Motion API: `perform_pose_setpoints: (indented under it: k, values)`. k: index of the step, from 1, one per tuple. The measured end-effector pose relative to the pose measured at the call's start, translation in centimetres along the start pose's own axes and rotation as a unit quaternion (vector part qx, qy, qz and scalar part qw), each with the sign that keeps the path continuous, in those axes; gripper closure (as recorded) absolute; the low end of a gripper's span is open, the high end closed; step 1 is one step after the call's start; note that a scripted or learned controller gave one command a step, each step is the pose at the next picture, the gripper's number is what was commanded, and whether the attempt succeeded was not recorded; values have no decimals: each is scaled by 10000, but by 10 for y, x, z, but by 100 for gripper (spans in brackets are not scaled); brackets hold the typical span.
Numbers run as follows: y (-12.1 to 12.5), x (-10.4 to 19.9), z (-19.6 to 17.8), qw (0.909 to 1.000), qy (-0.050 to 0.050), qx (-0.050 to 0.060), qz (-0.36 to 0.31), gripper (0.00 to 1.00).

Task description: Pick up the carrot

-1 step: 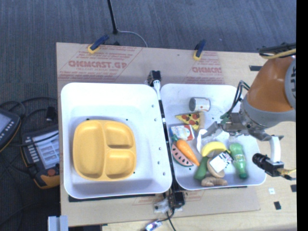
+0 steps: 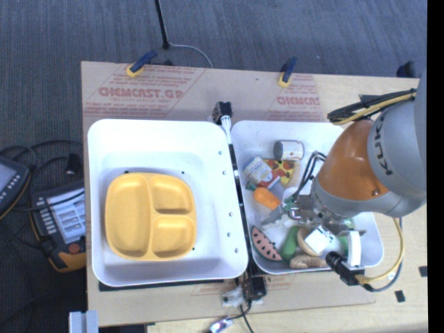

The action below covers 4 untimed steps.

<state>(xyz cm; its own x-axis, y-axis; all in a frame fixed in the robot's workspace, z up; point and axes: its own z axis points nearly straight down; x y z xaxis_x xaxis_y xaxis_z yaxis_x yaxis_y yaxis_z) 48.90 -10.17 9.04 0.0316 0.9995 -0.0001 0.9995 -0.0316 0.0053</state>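
The carrot [image 2: 266, 198], a short orange piece, lies in the right bin [image 2: 240, 186] near its left wall, about halfway down. My gripper [image 2: 286, 212] hangs low in that bin, just right of and slightly below the carrot, under the orange-banded wrist [image 2: 352, 171]. The carrot lies free beside the gripper and looks close to it. The arm hides the right part of the bin.
Around the carrot lie a watermelon slice [image 2: 266, 244], a green piece [image 2: 290, 241], a beige piece [image 2: 302, 260], a white block [image 2: 318, 241], a red-yellow item [image 2: 282, 171], a small box [image 2: 255, 168] and a grey can [image 2: 288, 149]. The left bin [image 2: 104, 141] holds a yellow divided plate [image 2: 149, 215].
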Motion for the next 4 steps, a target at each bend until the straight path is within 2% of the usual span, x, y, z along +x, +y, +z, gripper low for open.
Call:
perform_pose_setpoints:
  k: [1, 2, 3, 4]
  values:
    - [79, -11, 2, 9821, -5, -16, 1882, 0]
    - [105, 5, 2, 9513, -20, -5, 3082, 0]
    - [128, 5, 5, 9176, -46, 409, 3954, 0]
    - [142, 3, -9, 9166, -21, -6, 3997, 100]
